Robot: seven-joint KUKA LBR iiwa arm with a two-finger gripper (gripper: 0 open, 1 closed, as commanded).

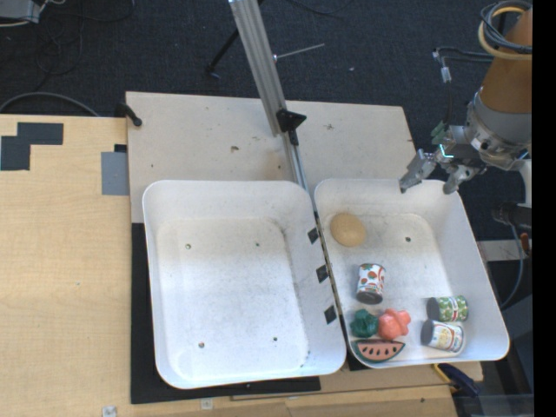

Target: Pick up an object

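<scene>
The right bin [452, 220] holds a tan round object [347, 229] near its far left corner. A small can with red spots [370, 282] stands in the middle. Near the front lie a green toy [363, 323], a red-orange toy [394, 322] and a watermelon slice [380, 350]. A green can [448, 308] and a grey jar with a yellow label [442, 335] lie at the front right. My gripper [433, 173] hangs open over the bin's far right rim, with nothing between its fingers, well away from every object.
The left bin [174, 233] sits beside the right one, with black clips along the shared wall. A slanted aluminium post [265, 63] rises behind the bins from the beige board. A wooden bench surface lies to the left.
</scene>
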